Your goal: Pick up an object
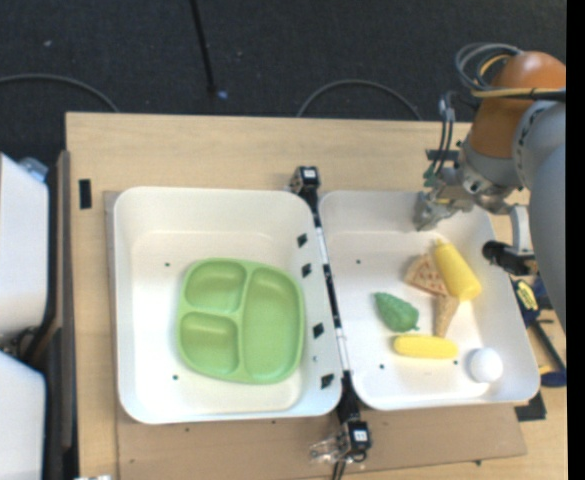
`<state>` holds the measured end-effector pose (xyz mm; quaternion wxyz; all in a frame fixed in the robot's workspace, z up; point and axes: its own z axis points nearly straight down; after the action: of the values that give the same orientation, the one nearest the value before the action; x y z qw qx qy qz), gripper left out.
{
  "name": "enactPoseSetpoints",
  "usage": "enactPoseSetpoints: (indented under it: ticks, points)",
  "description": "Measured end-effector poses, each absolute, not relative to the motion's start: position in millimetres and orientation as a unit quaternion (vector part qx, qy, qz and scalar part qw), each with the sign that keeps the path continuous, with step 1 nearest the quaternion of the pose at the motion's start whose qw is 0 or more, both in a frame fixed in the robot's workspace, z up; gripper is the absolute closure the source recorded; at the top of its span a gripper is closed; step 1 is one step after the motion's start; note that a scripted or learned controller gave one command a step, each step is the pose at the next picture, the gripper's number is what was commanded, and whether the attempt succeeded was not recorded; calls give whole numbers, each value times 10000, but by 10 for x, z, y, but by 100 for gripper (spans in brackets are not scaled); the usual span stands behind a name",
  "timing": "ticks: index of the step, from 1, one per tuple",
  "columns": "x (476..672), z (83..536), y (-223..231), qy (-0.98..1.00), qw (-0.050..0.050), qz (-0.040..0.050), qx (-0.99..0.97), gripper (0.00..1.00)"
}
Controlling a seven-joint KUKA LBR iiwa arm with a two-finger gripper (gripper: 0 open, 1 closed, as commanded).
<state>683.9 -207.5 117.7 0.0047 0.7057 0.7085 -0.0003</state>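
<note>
The right bin (372,228) holds several small items: a yellow corn cob (456,270), a tan wedge like a sandwich piece (426,276), a cone-shaped tan piece (444,314), a green leafy lump (397,311), a yellow banana-like piece (425,346) and a white ball (485,365). My gripper (431,214) hangs over the far right part of this bin, just beyond the corn cob and the wedge. Nothing shows between its tips. The grey arm with its orange band (517,78) rises behind it at the right.
The left bin (147,228) holds a green divided plate (242,319). A ridge with black clips (320,268) separates the two bins. White boxes (12,258) stand off the bench at the left. Cables lie on the dark floor beyond.
</note>
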Motion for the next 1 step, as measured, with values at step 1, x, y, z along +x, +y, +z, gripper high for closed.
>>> enactPoseSetpoints:
  ticks: [1]
  points:
    - [6842,1800,-2154,7070,33,16,7072,100]
